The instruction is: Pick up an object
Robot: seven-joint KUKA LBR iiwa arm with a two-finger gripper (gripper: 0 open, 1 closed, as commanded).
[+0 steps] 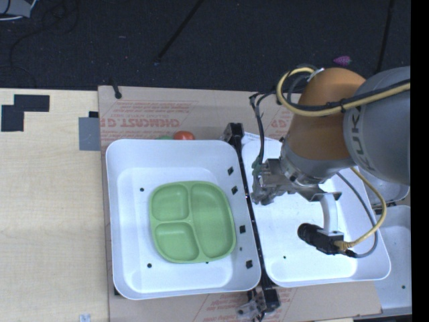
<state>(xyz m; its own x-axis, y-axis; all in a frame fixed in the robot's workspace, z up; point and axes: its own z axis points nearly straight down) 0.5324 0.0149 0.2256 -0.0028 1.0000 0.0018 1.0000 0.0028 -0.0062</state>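
- The only clear candidate for picking is a green divided plate (193,221), lying flat in the middle of the left bin (127,180), with three compartments facing up.
- A small red-orange object (184,136) sits just outside that bin's far rim at about twelve o'clock from the plate, on the cardboard sheet (167,116); what it is cannot be made out.
- The end effector (267,188) hangs low over the right bin (375,267), near its left wall, at roughly three o'clock from the plate and just across the divider between the bins.
- Whether the end effector is released or clenched cannot be told; nothing is visibly gripped by it, and contact with the bin floor is unclear.
- A dark connector on a cable (320,239) hangs from the arm (335,123) at about five o'clock from the end effector; it looks like part of the rig, not a loose item.
- Judging from this, the pick is at the approach or search stage, with no object secured.
- The next move probably calls for crossing toward nine o'clock to reach the plate and meeting its thin rim, which a flat-lying plate makes hard to catch.
- The bins rest on the cardboard atop the pale wooden desk (47,213).
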